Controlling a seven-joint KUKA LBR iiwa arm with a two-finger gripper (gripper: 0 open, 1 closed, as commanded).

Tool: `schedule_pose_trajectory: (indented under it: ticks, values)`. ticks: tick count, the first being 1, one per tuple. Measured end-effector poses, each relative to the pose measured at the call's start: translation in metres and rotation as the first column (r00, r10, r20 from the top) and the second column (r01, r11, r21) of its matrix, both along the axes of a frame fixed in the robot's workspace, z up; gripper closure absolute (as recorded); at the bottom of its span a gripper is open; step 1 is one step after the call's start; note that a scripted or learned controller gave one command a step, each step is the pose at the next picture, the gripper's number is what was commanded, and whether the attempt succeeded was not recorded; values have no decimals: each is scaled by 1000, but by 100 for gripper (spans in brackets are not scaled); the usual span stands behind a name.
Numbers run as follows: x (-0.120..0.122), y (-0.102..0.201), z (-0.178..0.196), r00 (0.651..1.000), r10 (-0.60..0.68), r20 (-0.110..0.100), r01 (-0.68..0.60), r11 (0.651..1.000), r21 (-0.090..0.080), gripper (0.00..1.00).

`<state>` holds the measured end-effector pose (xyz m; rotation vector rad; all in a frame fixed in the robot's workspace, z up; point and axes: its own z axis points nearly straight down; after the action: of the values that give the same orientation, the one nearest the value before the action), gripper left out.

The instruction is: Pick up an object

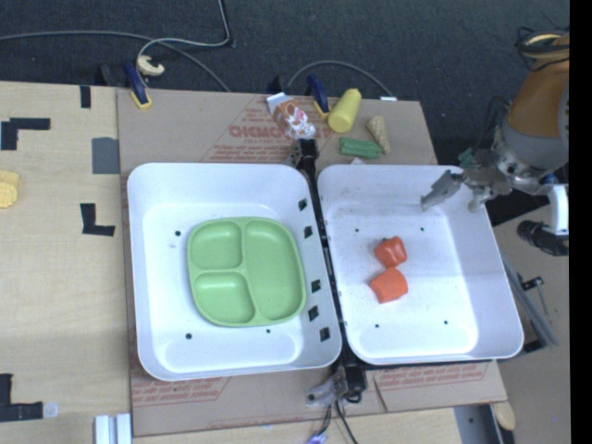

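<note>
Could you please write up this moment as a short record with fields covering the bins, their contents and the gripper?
left bin: holds a green divided plate
right bin: holds two orange-red items, upper one and lower one, close together
gripper: over the right bin's upper right corner, apart from both items, nothing between its fingers
behind the bins: yellow object, green object, on cardboard
task state: nothing picked yet

One fixed camera, high above (tilted slightly), overlooks both bins (148, 192).
</note>
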<state>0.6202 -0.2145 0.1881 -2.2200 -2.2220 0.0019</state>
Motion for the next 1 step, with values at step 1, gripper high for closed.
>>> schedule_pose_trajectory:
  ticks: [1]
  values:
    - [-26, 51, -92, 1000, 1, -4, -1, 1000, 3, 0]
